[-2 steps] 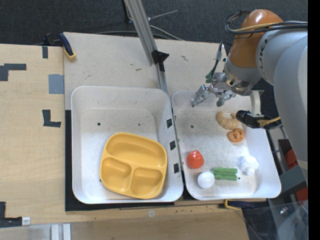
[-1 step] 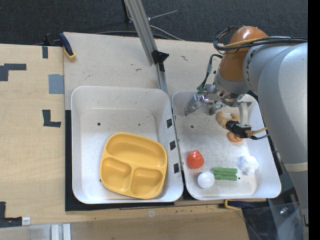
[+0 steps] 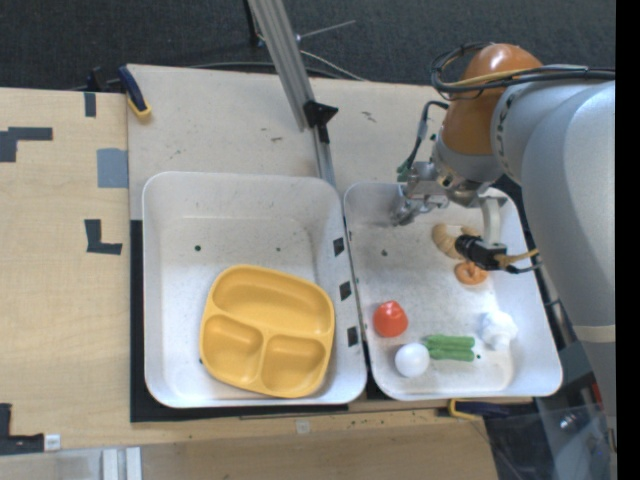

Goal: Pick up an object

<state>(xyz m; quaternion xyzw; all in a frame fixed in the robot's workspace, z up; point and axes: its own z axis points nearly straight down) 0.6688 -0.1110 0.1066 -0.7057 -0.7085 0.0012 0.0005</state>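
Gripper (image 3: 408,208) hovers over far end of right bin (image 3: 530,368); finger state unclear. Nothing held. Red object (image 3: 390,318), white ball (image 3: 411,359), green item (image 3: 450,347) lie near front. Best: centre above one isolated piece, descend straight.

no readable text or labels anywhere

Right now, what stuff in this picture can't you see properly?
- The pincer in the camera view: small and blurred, so how its tips stand is unclear.
- The tan and orange things in the right bin: a black part and cables of the arm cover them, so their shapes are unclear.
- The crumpled white thing: too small to name.
- The right bin's far right rim: hidden under the grey arm.
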